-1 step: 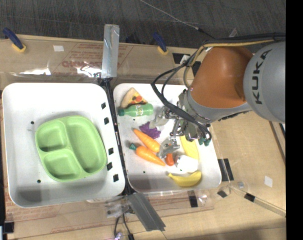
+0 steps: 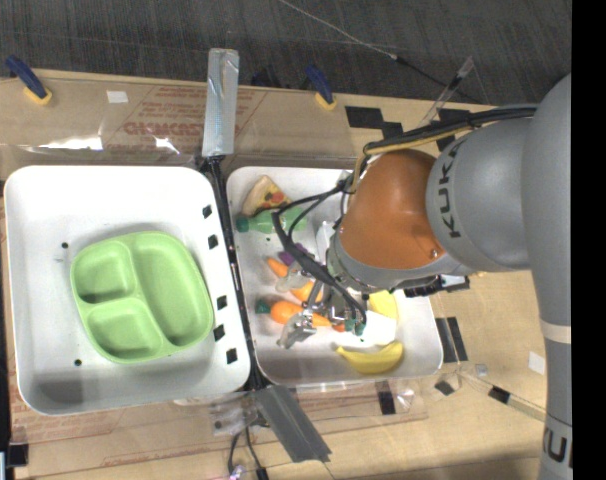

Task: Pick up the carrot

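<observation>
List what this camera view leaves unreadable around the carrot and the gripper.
- Gripper: small and tangled with cables; the camera view does not settle whether anything sits between its fingers.
- Carrot: partly covered by the gripper and cables, so its full length is hidden.
- Right bin: its middle and right side lie under the orange wrist band.
- Banana: its upper edge is hidden by the wrist.

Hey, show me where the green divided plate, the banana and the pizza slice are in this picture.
green divided plate (image 2: 188, 293): camera view, on the bare floor of its large right-hand compartment.
banana (image 2: 371, 357): camera view, on the middle of its yellow curve.
pizza slice (image 2: 263, 195): camera view, on its topped face.
</observation>
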You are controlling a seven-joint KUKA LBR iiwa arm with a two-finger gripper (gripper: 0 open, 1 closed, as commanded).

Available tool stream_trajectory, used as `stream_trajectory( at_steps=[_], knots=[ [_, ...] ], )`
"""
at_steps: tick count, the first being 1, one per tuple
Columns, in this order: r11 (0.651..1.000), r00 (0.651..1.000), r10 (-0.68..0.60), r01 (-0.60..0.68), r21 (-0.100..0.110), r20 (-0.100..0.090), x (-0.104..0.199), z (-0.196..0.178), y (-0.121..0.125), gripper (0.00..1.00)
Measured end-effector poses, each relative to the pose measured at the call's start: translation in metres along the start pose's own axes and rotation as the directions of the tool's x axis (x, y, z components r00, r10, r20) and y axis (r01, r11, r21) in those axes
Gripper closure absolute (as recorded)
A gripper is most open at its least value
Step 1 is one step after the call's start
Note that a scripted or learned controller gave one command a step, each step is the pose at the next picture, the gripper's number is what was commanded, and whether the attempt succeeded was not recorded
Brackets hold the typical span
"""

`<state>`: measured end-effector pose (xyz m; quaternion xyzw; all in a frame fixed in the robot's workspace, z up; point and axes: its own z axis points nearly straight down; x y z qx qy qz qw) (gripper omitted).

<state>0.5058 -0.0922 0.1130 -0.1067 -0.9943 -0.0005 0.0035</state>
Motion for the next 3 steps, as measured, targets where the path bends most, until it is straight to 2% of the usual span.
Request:
stream_trajectory(
  at_steps=[1,2,3],
  knots=[
    [1.0,1.0,0.017,-0.017,0.0,0.003,-0.009,0.022,0.0,0.0],
    [1.0,1.0,0.008,-0.008,0.0,0.004,-0.01,0.012,0.002,1.0],
    [0.98,0.98,0.197,-0.197,-0.003,0.01,0.012,-0.081,0.056,1.0]
  ],
)
